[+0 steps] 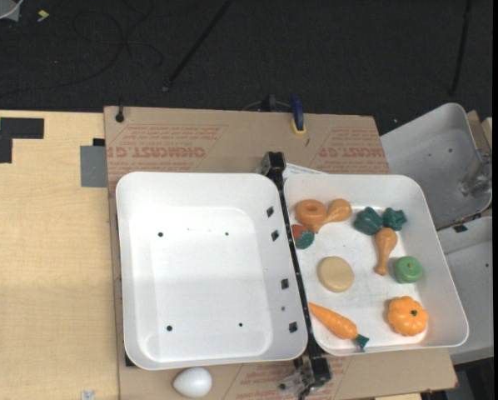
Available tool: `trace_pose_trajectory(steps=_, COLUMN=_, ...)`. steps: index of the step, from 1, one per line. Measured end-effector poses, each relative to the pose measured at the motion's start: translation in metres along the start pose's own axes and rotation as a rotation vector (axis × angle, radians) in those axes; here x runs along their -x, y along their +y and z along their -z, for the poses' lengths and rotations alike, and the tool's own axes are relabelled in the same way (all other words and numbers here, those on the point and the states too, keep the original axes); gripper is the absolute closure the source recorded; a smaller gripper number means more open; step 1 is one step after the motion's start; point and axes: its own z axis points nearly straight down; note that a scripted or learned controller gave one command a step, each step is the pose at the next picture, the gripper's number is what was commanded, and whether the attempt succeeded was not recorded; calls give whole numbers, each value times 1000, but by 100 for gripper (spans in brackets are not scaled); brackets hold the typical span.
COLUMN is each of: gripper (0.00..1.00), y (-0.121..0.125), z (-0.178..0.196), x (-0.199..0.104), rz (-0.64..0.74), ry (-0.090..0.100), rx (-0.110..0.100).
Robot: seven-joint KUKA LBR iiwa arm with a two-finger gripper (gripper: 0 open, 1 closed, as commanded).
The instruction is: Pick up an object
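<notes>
The right white bin (436, 248) holds several toy foods. An orange ring (310, 212) and an orange pear-shaped piece (338, 211) lie at its back left, with a small red and green piece (303, 238) just in front of them. Two dark teal pieces (368, 221) (394, 217) sit at the back right. A tan drumstick (385, 248) lies beside a green round piece (408, 269). A beige disc (336, 274) rests mid-bin. A carrot (335, 322) and an orange pumpkin (406, 316) lie near the front wall.
The left white bin (132, 265) adjoins the right one along a black hinge strip (286, 257). Both stand on brown cardboard (191, 144). A white egg (192, 382) lies on the cardboard in front of the left bin. A grey metal plate (436, 152) stands at the right.
</notes>
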Motion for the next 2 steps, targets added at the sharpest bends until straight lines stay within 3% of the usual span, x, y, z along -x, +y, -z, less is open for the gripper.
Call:
trace_pose_trajectory(steps=1, gripper=100, y=0, z=85, x=11, rz=1, ry=-1, rx=-1)
trace_pose_trajectory(steps=2, gripper=100, y=-12, z=79, x=69, rz=-6, ry=1, rx=-11)
